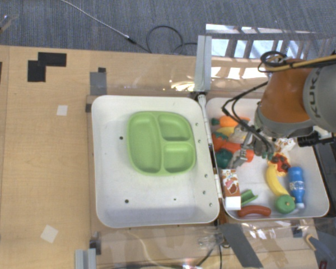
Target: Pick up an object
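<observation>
Tool [247,153] hung low in right bin [323,206], over toy pile just left of banana [275,179]. Finger state: cannot tell (clutter behind). Best: single out one toy, descend straight.

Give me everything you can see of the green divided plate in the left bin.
The green plate looks like matte light green plastic, a rounded rectangle with three compartments: one long one on its left, two smaller on its right. It lies flat, right way up, slightly above the middle of the left bin, resting on the bin's floor. Nothing is visible in its compartments, and nothing else touches it.
</observation>
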You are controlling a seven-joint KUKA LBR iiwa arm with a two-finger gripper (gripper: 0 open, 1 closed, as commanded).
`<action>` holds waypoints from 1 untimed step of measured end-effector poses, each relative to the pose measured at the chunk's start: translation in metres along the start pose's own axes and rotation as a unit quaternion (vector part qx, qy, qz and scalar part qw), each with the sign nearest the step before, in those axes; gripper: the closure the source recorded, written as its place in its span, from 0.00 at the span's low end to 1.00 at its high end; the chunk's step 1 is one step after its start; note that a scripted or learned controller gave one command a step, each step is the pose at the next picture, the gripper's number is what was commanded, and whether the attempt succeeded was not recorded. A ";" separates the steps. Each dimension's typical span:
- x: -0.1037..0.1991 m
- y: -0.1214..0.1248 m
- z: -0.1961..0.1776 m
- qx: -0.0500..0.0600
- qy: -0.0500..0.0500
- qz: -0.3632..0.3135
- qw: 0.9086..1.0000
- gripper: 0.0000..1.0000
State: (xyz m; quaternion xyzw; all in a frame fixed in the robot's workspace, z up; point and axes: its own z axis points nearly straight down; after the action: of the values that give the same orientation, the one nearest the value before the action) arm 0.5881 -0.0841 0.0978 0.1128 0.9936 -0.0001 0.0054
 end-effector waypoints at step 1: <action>-0.047 0.006 0.009 0.004 0.010 0.047 0.999 0.00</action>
State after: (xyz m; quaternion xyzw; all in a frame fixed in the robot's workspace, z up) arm 0.6357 -0.0892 0.0894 0.1595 0.9872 -0.0032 -0.0051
